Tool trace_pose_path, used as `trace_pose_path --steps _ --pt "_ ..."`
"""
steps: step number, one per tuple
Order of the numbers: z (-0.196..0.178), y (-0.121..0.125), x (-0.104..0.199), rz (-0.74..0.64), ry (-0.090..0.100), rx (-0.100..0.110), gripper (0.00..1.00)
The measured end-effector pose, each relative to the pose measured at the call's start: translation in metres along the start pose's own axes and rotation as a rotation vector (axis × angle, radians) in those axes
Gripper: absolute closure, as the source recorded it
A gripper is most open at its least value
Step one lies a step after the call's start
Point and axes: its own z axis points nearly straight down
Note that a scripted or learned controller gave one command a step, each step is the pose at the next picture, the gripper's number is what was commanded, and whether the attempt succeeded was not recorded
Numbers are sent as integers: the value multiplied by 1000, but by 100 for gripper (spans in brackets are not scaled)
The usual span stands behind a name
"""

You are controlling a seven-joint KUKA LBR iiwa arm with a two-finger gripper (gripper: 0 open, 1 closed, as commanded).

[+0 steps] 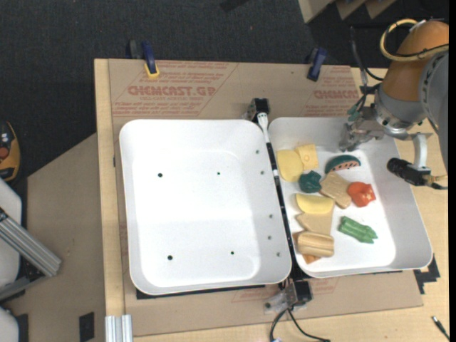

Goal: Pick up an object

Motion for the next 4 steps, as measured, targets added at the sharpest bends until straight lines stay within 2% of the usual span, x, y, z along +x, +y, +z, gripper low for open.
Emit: trace_pose_path --steps 1,2,3,4 --pt "-107 4 46 -3 1 -7 100" --pt "2 -70 54 4 7 21 100" --pt "-117 -43 120 -5 4 -6 100" --pt "-285 5 207 -8 4 -18 100"
